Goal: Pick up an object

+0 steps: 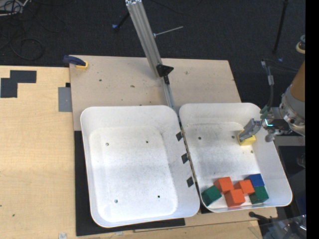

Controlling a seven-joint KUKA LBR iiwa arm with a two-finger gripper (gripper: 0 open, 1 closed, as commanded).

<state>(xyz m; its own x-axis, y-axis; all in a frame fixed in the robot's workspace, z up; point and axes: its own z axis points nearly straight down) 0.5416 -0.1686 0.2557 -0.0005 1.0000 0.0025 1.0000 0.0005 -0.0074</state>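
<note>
**Yellow block at the gripper's tips in the right bin**

A small yellow block (247,140) sits in the upper right part of the right bin (219,118), close to the bin's right wall. The gripper (246,133) is directly over it: its grey fingers slant down from the right, and their tips meet the block's top edge. The block looks pinched between the tips, though the slanted view does not make plain whether it is raised off the bin floor or resting on it.

The arm (294,108) comes in from the right edge, its wrist just outside the bin's right wall.

Well apart from the yellow block, a cluster of blocks lies in the bin's lower right corner: three orange blocks (234,197), two green blocks (211,194) at either end of the group, and a blue block (256,179) at the upper right of it. They lie touching or nearly touching each other.

The left bin (99,118) sits beside the right one, the two rims meeting along the middle. A metal rail (146,34) slants up from between the bins toward the top of the view.
</note>
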